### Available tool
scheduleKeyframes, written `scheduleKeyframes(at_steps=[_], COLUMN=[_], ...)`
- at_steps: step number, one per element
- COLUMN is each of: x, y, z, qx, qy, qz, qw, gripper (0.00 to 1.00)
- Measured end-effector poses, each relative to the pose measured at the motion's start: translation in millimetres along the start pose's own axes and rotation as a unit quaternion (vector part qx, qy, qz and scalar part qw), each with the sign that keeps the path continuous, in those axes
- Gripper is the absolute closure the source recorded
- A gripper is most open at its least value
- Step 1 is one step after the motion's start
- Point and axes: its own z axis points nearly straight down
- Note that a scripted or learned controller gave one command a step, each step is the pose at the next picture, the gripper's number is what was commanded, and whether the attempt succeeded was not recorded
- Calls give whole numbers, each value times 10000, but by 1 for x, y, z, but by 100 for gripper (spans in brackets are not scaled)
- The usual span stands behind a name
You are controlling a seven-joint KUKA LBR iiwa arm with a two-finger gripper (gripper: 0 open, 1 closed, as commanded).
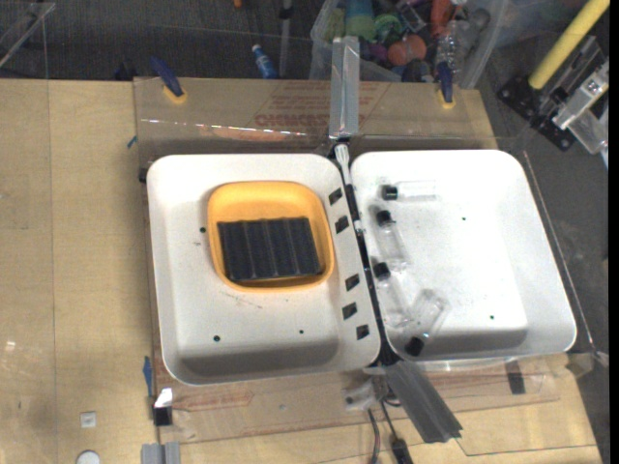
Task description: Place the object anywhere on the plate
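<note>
A pale wooden desk [68,211] carries two shallow white bins, with a crate of bright toys behind. The left bin [174,327] holds an orange plate [266,199] bearing a dark ribbed block [269,247]. Several clear vials [408,192] lie along the right bin's [493,249] inner edge. The arm's yellow part sits top right; I cannot tell the claw's state. Best to pick the isolated top vial, well away from the divider.

Tabletop [58,259]: pale wood surface. Directly on it, two shallow white bins side by side, edges touching along a central divider: left bin [179,259], right bin [503,249]. Behind the bins, a clear sheet [242,114] lies flat, held by a blue clamp [170,83] at its left corner and another blue clamp [445,83] at right.
</note>
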Motion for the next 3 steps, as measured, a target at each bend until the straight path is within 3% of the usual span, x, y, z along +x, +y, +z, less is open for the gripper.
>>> scheduleKeyframes(at_steps=[1,2,3], x=[5,9,6], y=[-1,1,-3], z=[-63,-63,-63], qx=[1,-4,-2], qy=[6,19,19], qz=[-696,-2304,-2695], qw=[9976,9731,9630], gripper=[100,100,100])
